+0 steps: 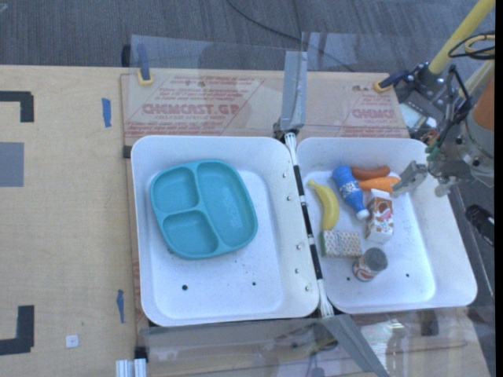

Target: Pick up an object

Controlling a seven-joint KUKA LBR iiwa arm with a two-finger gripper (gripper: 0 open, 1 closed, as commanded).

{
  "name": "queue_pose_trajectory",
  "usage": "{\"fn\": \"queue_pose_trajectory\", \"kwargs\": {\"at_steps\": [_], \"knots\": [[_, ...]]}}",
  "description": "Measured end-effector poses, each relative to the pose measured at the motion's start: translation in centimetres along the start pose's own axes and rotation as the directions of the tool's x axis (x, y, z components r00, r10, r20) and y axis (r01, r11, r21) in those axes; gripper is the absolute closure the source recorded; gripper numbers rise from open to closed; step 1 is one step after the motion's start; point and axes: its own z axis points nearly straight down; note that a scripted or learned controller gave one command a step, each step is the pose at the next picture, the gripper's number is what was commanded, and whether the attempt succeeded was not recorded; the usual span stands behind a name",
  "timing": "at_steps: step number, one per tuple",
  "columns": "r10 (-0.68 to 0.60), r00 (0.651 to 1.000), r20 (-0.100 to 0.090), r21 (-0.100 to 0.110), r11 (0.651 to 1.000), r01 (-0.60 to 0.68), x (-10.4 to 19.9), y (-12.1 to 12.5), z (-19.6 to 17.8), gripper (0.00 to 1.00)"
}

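Two shallow white bins sit side by side on the wooden tabletop (55, 234). The left white bin (220, 289) has a light blue plastic plate with three sections (203, 208) lying flat in it. The right white bin (424, 281) has a little pile of things near its middle. A yellow banana (327, 203) lies close to the wall between the bins. Just beside it is a blue bottle with a white cap (349, 191), lying down. Next to the bottle are an orange carrot (378, 184) and a brown sausage (369, 171), close together. Below them is a small red and white carton (380, 217). A flat speckled square like a cracker (342, 243) lies under the banana's lower end. A small round can with a grey top (369, 263) is nearest the front. The grey robot gripper (428, 177) is above the right side of this bin, near the carrot's tip. I cannot tell how its jaws are set. Nothing shows between them.
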Motion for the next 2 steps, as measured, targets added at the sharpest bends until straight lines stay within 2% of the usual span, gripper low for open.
{"fn": "queue_pose_trajectory", "kwargs": {"at_steps": [1, 2], "knots": [[-0.058, 0.998, 0.005, -0.015, 0.998, 0.058, -3.3, 3.4, 10.0, 0.0], [-0.129, 0.992, 0.002, -0.006, 0.992, 0.129, 0.2, 2.5, 13.5, 0.0]]}}
